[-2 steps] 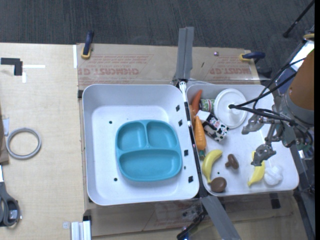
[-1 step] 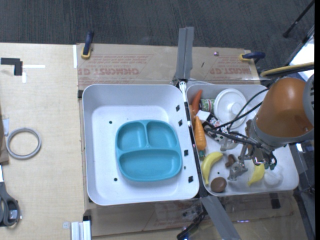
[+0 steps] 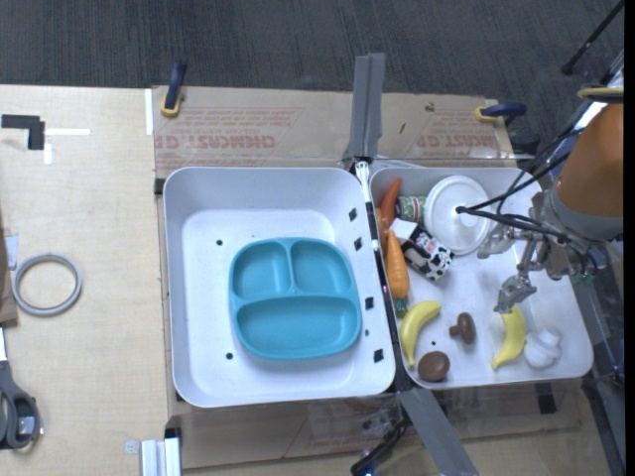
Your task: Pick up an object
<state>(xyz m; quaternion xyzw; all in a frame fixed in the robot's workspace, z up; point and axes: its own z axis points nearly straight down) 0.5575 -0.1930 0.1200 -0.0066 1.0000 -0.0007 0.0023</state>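
My gripper [image 3: 516, 291] hangs over the right bin [image 3: 573, 310], near its right side, just above the upper tip of a yellow banana [image 3: 511, 338]. Nothing shows in its grasp. The same bin holds a second banana [image 3: 417, 327], a carrot [image 3: 397, 266], a black-and-white cow toy [image 3: 430, 254], a white bowl [image 3: 458, 211], a green can [image 3: 409, 208], two brown lumps [image 3: 462, 328] [image 3: 433, 365] and a white ball-like thing [image 3: 543, 348].
In the left bin [image 3: 189, 266] lies a blue divided plate [image 3: 295, 297]. A tape roll [image 3: 45, 284] and scissors [image 3: 15, 415] lie on the bench at far left. Clamps [image 3: 176, 87] [image 3: 501, 112] hold the cardboard behind the bins. Cables run from the arm across the white bowl.
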